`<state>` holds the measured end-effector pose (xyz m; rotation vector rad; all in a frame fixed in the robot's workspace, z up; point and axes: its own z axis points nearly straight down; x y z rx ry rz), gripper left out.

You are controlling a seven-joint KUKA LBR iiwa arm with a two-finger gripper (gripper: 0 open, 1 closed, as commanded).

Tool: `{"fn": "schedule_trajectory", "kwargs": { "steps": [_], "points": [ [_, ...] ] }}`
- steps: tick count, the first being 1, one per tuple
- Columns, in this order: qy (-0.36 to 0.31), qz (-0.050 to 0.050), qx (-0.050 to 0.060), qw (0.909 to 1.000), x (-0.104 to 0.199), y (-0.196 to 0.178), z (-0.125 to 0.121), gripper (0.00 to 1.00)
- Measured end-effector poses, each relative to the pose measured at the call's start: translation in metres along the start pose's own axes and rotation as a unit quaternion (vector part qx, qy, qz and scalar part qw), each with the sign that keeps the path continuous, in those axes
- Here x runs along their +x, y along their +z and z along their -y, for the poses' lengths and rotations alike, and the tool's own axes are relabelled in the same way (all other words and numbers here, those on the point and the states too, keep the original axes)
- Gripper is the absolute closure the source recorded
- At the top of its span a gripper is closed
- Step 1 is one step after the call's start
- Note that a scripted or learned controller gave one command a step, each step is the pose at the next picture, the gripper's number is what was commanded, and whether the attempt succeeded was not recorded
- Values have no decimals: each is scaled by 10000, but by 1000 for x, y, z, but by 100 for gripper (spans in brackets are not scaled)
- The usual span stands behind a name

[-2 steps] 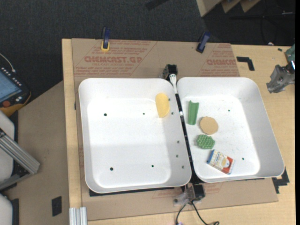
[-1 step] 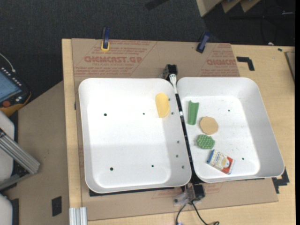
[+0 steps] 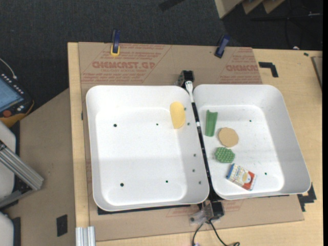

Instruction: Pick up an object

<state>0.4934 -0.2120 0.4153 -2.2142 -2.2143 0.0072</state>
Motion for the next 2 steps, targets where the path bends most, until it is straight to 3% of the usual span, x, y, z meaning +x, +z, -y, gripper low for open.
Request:
{"fn": "schedule_trajectory", "kwargs": {
  "steps": [1, 2],
  "points": [
    [-2, 60, -130, 9999, -12, -128, 16, 100],
    [-8, 4, -8, 10000, 1, -21, -7, 100]
  ]
}}
